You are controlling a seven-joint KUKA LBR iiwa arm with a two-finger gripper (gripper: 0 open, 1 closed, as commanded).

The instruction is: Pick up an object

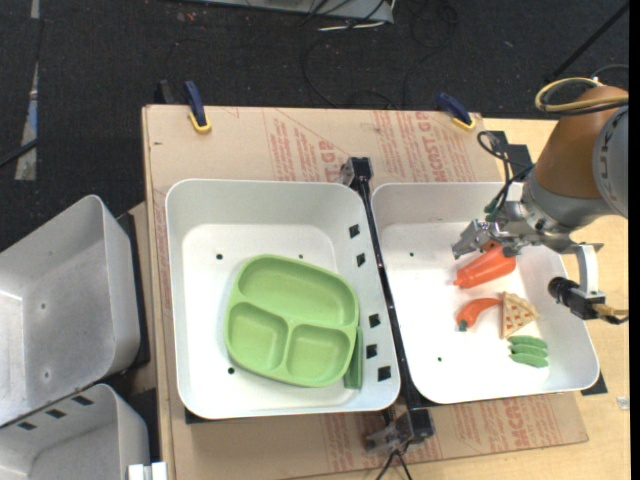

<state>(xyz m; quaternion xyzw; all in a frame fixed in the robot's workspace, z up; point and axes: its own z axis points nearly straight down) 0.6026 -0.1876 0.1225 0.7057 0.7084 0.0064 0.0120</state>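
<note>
Camera view: carrot (pixel 486 266) lies just under hand (pixel 487 239).

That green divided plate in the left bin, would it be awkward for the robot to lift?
Probably awkward. The green plate looks like stiff moulded plastic, likely light for its size. It lies flat and wide in the left bin, so two fingers might only catch its rim. Its smooth surface may slip; it seems unlikely to roll.

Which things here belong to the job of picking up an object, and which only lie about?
Belong to the job:
gripper, low over the right bin
orange carrot under it

Just lying about:
small orange pepper
pizza slice
green pea pod
green divided plate in the left bin
</note>
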